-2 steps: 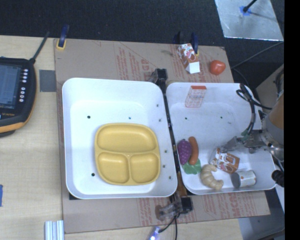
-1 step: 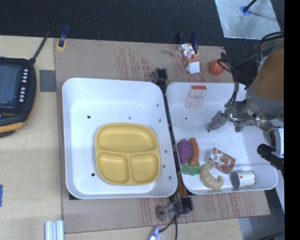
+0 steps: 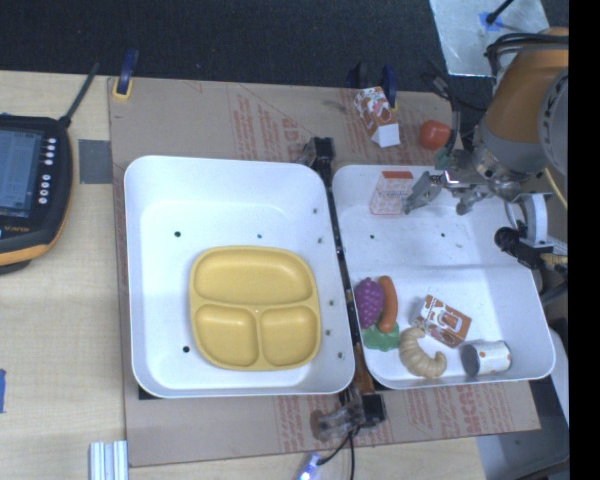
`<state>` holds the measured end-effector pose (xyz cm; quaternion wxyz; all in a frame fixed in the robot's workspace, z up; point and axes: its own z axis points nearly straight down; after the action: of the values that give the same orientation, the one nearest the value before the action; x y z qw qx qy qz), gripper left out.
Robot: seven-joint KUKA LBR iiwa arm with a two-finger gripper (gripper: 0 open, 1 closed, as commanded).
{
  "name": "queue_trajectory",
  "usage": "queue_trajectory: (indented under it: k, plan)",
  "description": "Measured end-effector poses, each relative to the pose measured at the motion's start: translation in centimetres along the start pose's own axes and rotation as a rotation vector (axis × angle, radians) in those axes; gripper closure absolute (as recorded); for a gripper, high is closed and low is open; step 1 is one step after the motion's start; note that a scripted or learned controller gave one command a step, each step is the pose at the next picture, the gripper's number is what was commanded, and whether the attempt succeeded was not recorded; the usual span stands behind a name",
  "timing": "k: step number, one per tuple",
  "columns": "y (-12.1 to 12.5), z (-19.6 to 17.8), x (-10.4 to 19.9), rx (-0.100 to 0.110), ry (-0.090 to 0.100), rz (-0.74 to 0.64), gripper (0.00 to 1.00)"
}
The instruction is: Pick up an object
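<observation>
Cardboard sheeting is covering a pale wood bench, w/ dark floor running along the far edge. Gripper is hovering over the far part of the right bin, fingers spread apart and grasping nothing; one finger is pointing left toward a small white-and-red packet lying flat at the bin's far left corner, just beside the fingertip, but contact can't be told. Grey arm w/ its orange band is coming in from the far right.

Moving outward, near part of the right bin is holding the rest of the objs: purple grapes against the left wall, an orange-red hot dog touching them on the right, a green piece just under both, a tan croissant near that, a brown-and-white carton just to its far right, and a white can lying on its side at the near right corner.

Left bin is sitting side by side w/ the right one and holding a yellow divided plate w/ three compartments.

Outside the bins, on the cardboard at the far side, a small red-and-white carton is standing upright, and a red tomato-like ball is lying to its right. A tablet controller w/ an orange rim is resting on the bench at far left.
</observation>
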<state>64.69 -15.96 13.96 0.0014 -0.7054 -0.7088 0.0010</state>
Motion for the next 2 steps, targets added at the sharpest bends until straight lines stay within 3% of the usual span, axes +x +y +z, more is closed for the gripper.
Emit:
queue_trajectory:
  k: [1, 2]
  plan:
    - [-4.0, -9.0, -5.2, -0.003, -0.002, 0.002, 0.0]
    - [-14.3, -2.5, 0.9, 0.002, 0.0, 0.001, 0.0]
